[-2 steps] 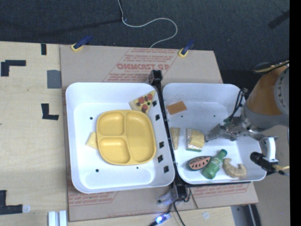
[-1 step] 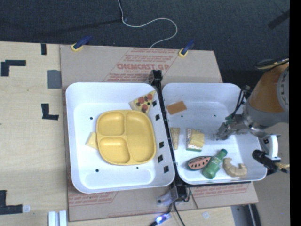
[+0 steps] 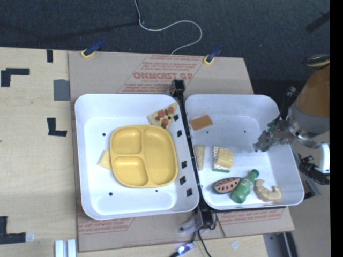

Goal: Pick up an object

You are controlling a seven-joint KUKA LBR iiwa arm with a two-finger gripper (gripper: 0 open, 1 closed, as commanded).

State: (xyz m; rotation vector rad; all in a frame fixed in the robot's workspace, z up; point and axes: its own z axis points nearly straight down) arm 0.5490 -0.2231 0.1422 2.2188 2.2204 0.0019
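Observation:
The right bin [image 3: 236, 103] holds a green toy bottle [image 3: 244, 187], a watermelon slice [image 3: 225, 184], a tan croissant-shaped piece [image 3: 267, 191], a yellow cheese wedge [image 3: 222, 158], a pale cracker [image 3: 199, 156] and a brown flat piece [image 3: 201, 122]. My gripper [image 3: 266, 141] hangs over the right side of this bin, above and to the right of the cheese wedge, with nothing seen between its fingers. The arm's orange band [image 3: 316, 92] shows at the far right.
The left bin [image 3: 88, 116] holds a yellow divided plate [image 3: 143, 155], a pizza slice [image 3: 164, 116] at its top right and a yellow wedge [image 3: 104, 159] under the plate's left edge. Black clips line the divider [image 3: 184, 143]. Cardboard lies under both bins.

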